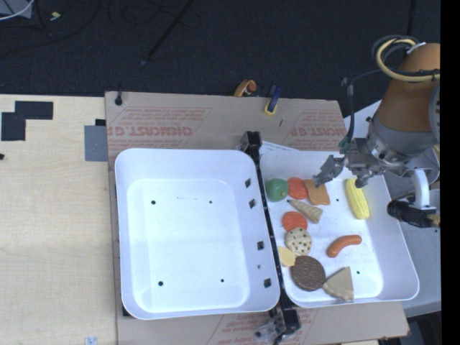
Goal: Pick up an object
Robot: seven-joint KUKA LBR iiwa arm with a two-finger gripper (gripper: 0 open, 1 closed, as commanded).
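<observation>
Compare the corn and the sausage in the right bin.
The corn is yellow; the sausage is orange-red. The corn lies nearly straight up and down the picture, while the sausage lies slanted and slightly curved. The corn sits close under the gripper; the sausage lies further off, lower in the picture toward the bin's near side. Both are small, elongated toy foods lying flat in that bin.

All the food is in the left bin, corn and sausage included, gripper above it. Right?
Wrong bin. In the camera view the corn, the sausage and the other food lie in the right bin. The gripper is above that bin.
</observation>
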